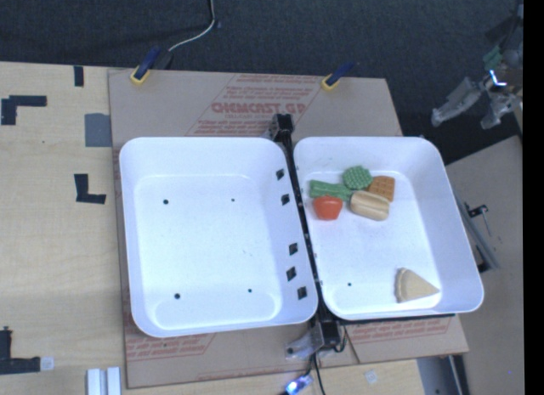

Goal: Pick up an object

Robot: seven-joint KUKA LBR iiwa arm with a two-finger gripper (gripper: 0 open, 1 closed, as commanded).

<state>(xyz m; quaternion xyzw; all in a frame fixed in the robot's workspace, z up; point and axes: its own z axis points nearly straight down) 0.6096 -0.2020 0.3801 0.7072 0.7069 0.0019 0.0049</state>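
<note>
The right bin point(442, 240) holds a cluster of toy foods near its back left: a green leafy piece point(357, 177) with a green stalk point(324, 188), a red tomato point(328, 208), an orange square piece point(382, 187) and a tan bread roll point(369, 205). A tan wedge point(414, 285) lies alone at the bin's front right corner. My gripper point(486, 96) hangs beyond the bin's back right corner, off the bench and well away from every object. Nothing shows in it.
The left bin point(136, 215) stands beside the right one, joined by a black clipped seam point(293, 215). Both rest on a brown board point(246, 104) held by yellow-and-blue clamps. A cable point(204, 11) runs across the dark floor behind.
</note>
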